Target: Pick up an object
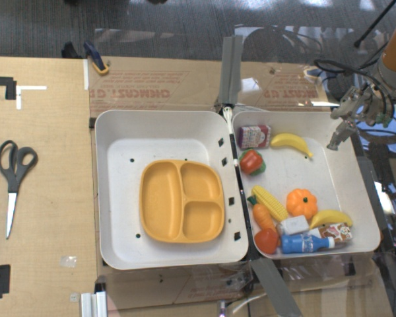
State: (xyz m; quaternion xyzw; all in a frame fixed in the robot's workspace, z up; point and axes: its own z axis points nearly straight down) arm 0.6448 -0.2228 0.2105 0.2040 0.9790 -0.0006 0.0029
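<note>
While tool (pixel 343 125) hovers at bin's (pixel 356 170) right rim.

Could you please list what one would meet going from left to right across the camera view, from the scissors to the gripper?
Scissors → yellow divided plate in the left bin → red pepper → orange pumpkin in the right bin → gripper at that bin's far right corner.

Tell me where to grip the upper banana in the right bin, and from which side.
Grip the banana across its thick middle, coming straight down from above. It lies flat and alone on bare bin floor, clear of the pouch and the pepper, so both fingers should likely fit beside it.
</note>
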